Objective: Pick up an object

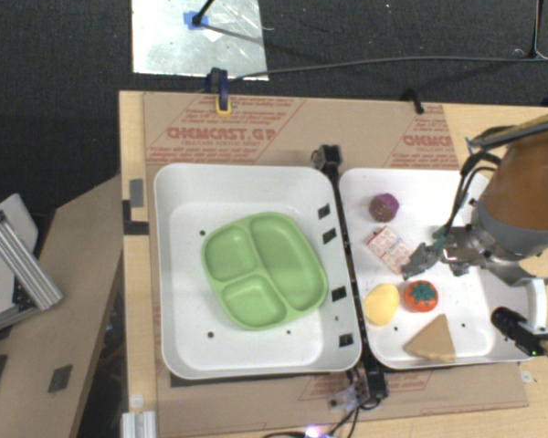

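Dark floor surrounds the bench (pixel 283 117), which I see covered in brown printed sheet. At far left an aluminium rail (pixel 14 254) is cut off by the edge. Up top a shiny foil square (pixel 199 26) lies on the floor with a blue clip on it; a second blue-and-yellow clamp (pixel 219 91) grips the bench's back edge.

Left bin (pixel 178 245) holds a green tray (pixel 263 269) with three compartments, lying flat and turned at an angle. Black clips (pixel 327 235) run down the seam between the bins.

Right bin (pixel 420 182) holds the loose objects. A purple ball (pixel 384 207) sits near the back. Just below it lies a pinkish patterned packet (pixel 386 245); I can't make out what it is. A yellow lump (pixel 381 304) sits near the seam, touching or nearly touching a red tomato (pixel 421 296) with a green top. A tan wedge (pixel 430 340) lies at the front wall.

My gripper (pixel 424 255) hangs low over the bin, between packet and tomato, just above the tomato. Its dark tips blur together against the wrist hardware, so I can't tell its state. I see nothing between them. The arm (pixel 525 190) is cut off at right, and its wrist hides part of the bin floor. A black part (pixel 521 329) sticks out near the front right corner; I can't identify it.
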{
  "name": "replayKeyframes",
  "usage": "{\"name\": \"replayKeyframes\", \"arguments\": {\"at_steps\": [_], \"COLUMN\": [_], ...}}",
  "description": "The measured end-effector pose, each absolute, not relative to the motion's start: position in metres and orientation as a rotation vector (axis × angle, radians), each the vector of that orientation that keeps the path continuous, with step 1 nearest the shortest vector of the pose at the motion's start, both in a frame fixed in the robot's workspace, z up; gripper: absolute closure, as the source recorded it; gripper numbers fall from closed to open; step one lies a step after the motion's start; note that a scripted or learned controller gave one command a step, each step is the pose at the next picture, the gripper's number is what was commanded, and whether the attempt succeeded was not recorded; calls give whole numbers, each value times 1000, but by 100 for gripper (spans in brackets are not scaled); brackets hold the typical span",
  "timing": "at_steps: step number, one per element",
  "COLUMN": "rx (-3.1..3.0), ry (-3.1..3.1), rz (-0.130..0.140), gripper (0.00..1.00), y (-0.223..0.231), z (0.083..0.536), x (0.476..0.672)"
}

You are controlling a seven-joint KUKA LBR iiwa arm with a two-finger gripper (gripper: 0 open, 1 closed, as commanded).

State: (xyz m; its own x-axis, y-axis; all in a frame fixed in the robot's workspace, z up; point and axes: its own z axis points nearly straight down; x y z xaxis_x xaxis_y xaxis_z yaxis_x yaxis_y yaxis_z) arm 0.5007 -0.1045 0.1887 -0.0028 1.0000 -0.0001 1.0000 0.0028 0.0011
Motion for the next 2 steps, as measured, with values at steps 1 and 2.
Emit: {"name": "replayKeyframes", "arguments": {"at_steps": [1, 2], "rx": [2222, 2219], "ry": [2226, 2220], "rz": [-3, 4], "gripper": [0, 0], "y": [-96, -96], "z": [130, 84], "x": [501, 502]}}
